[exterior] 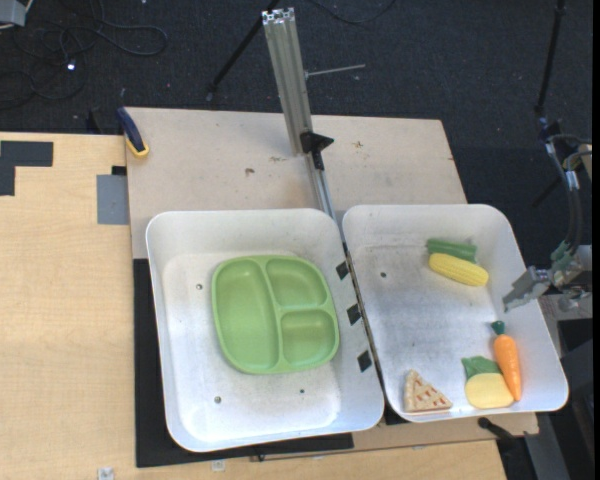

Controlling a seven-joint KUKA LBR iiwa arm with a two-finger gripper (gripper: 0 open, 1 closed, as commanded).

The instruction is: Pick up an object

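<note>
The carrot (508, 365) lay in the right bin (400, 308), near its right wall and toward the near corner, long axis running near-to-far with the green top at the far end. It touched, or nearly touched, a yellow piece (489, 392) with a green bit just to its left. A waffle wedge (426, 393) sat further left along the near wall, and the corn (457, 268) lay well apart at the far side, its long axis running left-to-right.

The gripper (530, 286) hung at the right rim of that bin, just outside or over the wall, between the corn and the carrot. From it the carrot lay toward the near side and slightly left; the corn lay to the left and slightly far. Either looked about equally near, so the coming move probably called for a short reach inward plus a turn to cross the chosen thing's long axis.

The gripper was small and partly blurred against the bin edge; whether it was spread or closed could not be told, and nothing was seen in it.

The left bin (180, 268) held a green divided tray (275, 313).
</note>
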